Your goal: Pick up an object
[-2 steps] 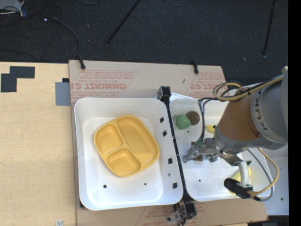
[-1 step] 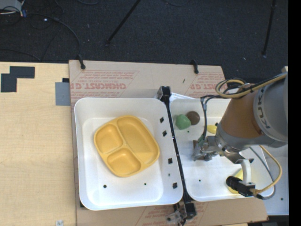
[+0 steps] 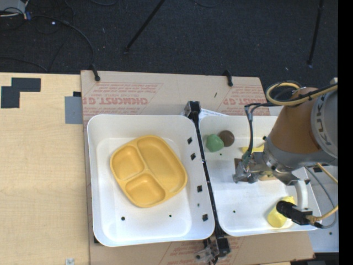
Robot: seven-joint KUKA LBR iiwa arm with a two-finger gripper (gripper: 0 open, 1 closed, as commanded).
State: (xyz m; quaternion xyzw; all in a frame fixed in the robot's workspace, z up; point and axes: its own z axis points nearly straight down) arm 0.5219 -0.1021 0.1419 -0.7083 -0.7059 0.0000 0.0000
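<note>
The right bin (image 3: 248, 217) holds a green ball (image 3: 214, 143) and a brown ball (image 3: 226, 137), side by side near its far left corner. A yellow object (image 3: 276, 218) lies near the bin's front right corner, partly covered. My gripper (image 3: 244, 174) hangs low over the middle of this bin, to the right of and nearer than the two balls. A small yellow piece (image 3: 257, 148) peeks out just behind the wrist. Nothing shows in the gripper's grasp.
The left bin (image 3: 105, 214) holds a yellow three-compartment plate (image 3: 148, 170). A black divider (image 3: 201, 175) runs between the two bins. My arm (image 3: 300, 134) covers the right bin's far right part. Cardboard (image 3: 165, 93) lies under and behind the bins.
</note>
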